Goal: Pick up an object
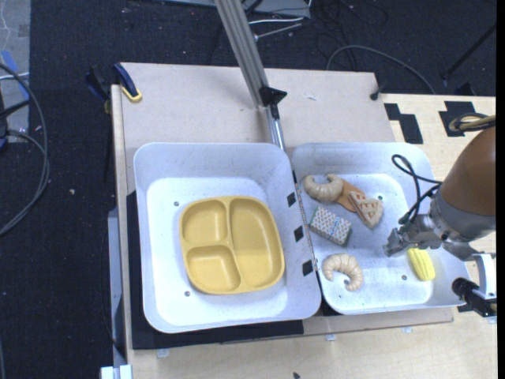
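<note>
The right bin [410, 298] holds several toy foods. A tan croissant [323, 186] lies at the back, with an orange waffle-patterned wedge [364, 206] just right of it. A grey checkered block [330, 224] sits in the middle and a second croissant [343, 268] lies near the front. A yellow corn cob [421, 264] rests at the right side of the bin. My gripper [400, 243] is low over the bin floor, just up and left of the corn cob and close against it. The gripper's body hides its tips.
The left bin [158, 290] carries a yellow three-compartment plate [232, 243]. A slanted metal pole [246, 46] rises from between the bins at the back. Black cables [414, 181] loop from the arm over the right bin's far corner.
</note>
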You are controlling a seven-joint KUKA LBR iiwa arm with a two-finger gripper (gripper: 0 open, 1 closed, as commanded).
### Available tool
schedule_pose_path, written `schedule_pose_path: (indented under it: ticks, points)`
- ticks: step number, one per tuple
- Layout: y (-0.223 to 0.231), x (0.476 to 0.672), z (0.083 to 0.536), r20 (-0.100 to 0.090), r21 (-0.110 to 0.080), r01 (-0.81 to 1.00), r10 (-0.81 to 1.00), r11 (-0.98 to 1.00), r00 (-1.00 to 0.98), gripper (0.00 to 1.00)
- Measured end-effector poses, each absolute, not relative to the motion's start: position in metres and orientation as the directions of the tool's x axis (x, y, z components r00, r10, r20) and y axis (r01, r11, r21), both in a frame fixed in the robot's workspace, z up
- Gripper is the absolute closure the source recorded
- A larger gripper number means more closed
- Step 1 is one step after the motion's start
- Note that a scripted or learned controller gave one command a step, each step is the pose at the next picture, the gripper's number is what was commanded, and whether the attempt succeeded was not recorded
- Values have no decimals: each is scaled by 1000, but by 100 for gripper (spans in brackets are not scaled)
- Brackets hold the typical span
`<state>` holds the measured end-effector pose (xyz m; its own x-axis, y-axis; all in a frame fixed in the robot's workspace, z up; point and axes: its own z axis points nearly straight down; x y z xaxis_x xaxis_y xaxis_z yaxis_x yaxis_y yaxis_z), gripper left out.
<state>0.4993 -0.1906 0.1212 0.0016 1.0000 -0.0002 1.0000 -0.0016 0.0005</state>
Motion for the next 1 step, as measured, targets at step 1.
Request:
schedule_pose_path:
  ticks: [1]
  points:
    - [-194,500,164,-2,4,1000,1000,1,-1,100]
